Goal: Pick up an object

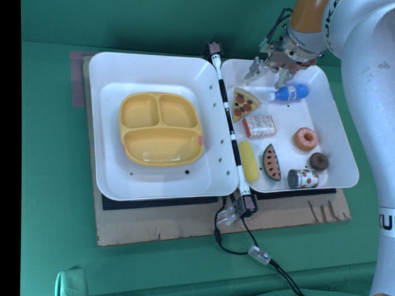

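A small blue bottle (pixel 290 93) with a white cap lies on its side near the far edge of the right bin (pixel 336 140). The tool (pixel 270 74) hangs just above it, fingers spread, holding nothing.

The grey arm (pixel 370 103) comes in from the right and bends over to its orange band (pixel 315 2), just above the wrist. Below the band hangs the end effector (pixel 270 73), pointing down, its two fingers (pixel 253 71) spread apart with nothing between them.
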